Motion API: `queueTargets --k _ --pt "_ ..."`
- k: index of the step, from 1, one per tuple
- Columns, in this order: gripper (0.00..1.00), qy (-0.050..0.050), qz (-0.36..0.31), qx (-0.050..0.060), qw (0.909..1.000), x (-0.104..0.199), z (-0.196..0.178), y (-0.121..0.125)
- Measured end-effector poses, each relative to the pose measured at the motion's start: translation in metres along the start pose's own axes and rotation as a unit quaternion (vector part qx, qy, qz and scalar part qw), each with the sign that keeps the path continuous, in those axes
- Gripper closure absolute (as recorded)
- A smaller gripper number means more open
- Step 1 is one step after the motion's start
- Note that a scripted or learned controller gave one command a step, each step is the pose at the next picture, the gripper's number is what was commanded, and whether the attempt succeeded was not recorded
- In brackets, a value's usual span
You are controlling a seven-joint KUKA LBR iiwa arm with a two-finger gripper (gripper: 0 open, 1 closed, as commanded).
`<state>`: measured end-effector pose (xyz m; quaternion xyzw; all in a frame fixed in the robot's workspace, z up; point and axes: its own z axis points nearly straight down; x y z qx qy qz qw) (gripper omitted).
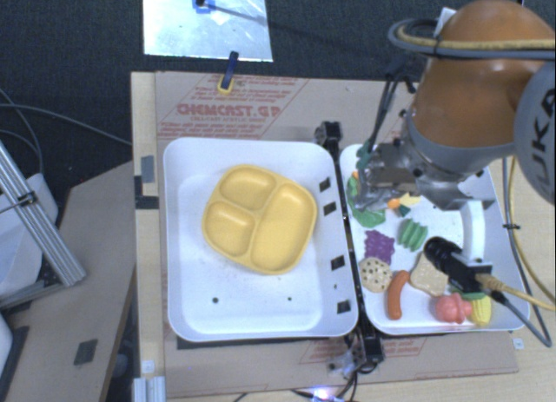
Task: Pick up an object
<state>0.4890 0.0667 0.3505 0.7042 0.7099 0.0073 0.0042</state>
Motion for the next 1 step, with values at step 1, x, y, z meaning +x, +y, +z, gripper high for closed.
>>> queueTargets --k 1 --pt "1.0 -0.003 0.004 0.006 1.0 -0.0084 0.0249 0.0817"
